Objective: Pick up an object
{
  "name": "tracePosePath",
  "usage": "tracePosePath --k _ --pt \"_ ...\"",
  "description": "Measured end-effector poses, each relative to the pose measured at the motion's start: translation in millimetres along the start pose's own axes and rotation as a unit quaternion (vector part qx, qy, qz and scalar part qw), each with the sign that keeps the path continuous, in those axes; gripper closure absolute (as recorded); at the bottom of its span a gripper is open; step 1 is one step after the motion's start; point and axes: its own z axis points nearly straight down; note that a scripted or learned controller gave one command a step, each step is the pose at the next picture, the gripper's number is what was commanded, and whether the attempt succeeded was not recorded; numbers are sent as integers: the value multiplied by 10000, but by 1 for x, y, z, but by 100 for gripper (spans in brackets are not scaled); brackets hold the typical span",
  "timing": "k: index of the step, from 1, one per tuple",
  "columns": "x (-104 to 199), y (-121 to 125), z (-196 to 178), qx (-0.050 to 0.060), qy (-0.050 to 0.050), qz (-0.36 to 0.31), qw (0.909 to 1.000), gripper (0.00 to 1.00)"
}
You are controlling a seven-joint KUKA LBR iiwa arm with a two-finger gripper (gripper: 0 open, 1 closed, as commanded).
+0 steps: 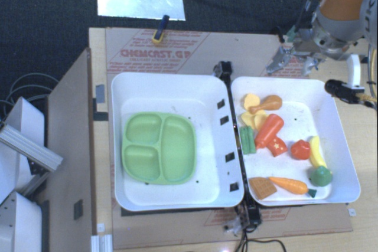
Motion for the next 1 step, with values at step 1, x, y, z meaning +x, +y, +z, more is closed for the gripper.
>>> tracePosePath --k 1 --pt "19 -47 72 47 12 10 10000 0"
